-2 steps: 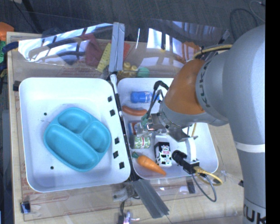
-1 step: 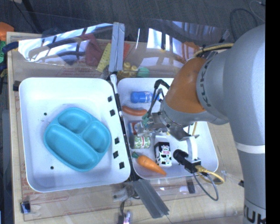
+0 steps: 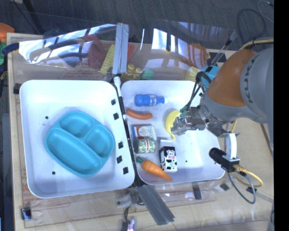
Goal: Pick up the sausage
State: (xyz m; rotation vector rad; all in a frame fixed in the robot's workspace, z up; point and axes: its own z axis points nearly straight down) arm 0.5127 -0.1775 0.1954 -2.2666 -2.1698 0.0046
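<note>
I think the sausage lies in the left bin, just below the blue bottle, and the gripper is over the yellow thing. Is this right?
Not quite: the bin is wrong. In the camera view the sausage lies in the right bin, not the left one, which holds a blue divided plate. The rest stands: it is just below the blue bottle, and the gripper is over the yellow thing.

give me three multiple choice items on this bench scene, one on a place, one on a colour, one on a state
1. Where does the reddish-brown sausage lie?
A. left bin
B. right bin
C. on the plate

2. What colour is the divided plastic plate?
A. blue
B. red
C. yellow

3. How does the small blue bottle sit?
A. upright
B. on its side
C. held by the end effector

Answers: 1 B, it lies in the right white bin, below the bottle. 2 A, it is light blue. 3 B, its length runs flat along the bin floor.
</note>
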